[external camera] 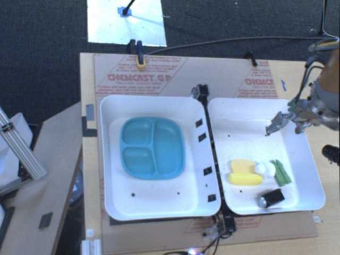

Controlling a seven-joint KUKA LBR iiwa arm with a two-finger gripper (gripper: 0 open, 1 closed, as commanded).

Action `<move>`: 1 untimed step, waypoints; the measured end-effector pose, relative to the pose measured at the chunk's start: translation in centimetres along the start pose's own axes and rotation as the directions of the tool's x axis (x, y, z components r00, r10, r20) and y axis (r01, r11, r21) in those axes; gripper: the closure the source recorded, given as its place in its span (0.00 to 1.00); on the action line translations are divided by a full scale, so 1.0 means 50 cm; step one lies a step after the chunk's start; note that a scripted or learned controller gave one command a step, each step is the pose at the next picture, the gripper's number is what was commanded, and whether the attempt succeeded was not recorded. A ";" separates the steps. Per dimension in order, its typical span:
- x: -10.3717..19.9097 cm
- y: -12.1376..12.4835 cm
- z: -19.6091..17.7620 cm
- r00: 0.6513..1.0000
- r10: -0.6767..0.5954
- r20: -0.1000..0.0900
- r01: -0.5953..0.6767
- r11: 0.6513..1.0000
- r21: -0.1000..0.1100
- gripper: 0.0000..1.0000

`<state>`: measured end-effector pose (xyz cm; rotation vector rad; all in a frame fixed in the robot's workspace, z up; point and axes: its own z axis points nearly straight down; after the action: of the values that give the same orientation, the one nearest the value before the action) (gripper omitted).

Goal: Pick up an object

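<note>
White-walled and shallow, the right bin (305,158) corrals the candidates below the pincer (286,122), which hangs splayed wide and holding nothing: a yellow block (244,172), white ball (261,168), green piece (281,172) and black cylinder (272,197), crowded so neighbours may hinder a clean grasp.

Two shallow white plastic bins (159,108), a light blue divided plastic tray (153,147), a pale yellow block (242,166) above a brighter yellow bar (245,179), a small white ball (261,169), green stalks (281,172), a black cylinder (273,197), red lettering on the tan board (139,78).
</note>
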<state>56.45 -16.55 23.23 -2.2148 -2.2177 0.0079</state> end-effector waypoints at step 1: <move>0.000 0.005 -0.011 1.000 -0.002 0.002 0.002 1.000 -0.010 0.00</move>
<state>56.69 -16.53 23.80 -2.2183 -2.2267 -0.0012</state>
